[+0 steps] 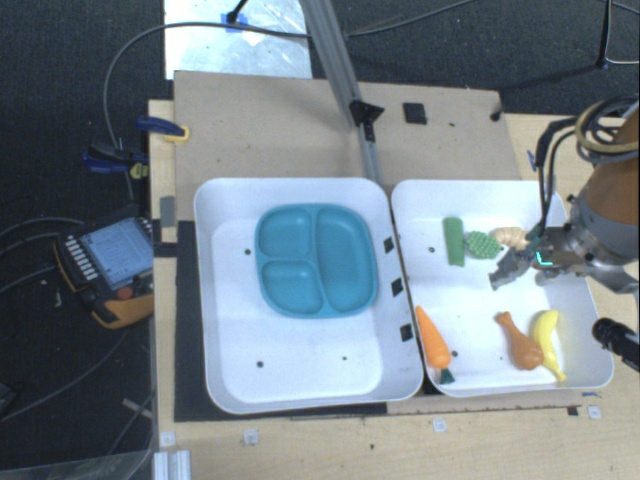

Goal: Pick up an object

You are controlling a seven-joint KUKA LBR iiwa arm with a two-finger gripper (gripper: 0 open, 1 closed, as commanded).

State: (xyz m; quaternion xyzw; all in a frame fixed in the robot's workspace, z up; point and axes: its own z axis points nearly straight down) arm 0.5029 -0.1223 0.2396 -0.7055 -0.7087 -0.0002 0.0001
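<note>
We record 2 shallow white plastic bins, glossy with rounded corners, set side by side on a tan board. The left bin carries a teal divided plate, smooth, rounded-square, with 3 compartments, sitting in its upper middle; bare floor lies open below the plate and to its left.

The right bin carries the toy foods. A green oblong piece stands upright in the frame near the bin's upper centre, with a green bumpy-textured piece just to its right and a pale beige lump touching that piece's right end. An orange carrot, tapered, lies against the bin's left wall at the lower left. At the lower right a brown drumstick lies just beside a yellow banana, which is close to the right wall.

The gripper hangs at centre right of the frame, just below the beige lump and above the drumstick. Its dark fingers appear slightly apart, with nothing between them. Open bin floor remains in the middle, between carrot and drumstick.
</note>
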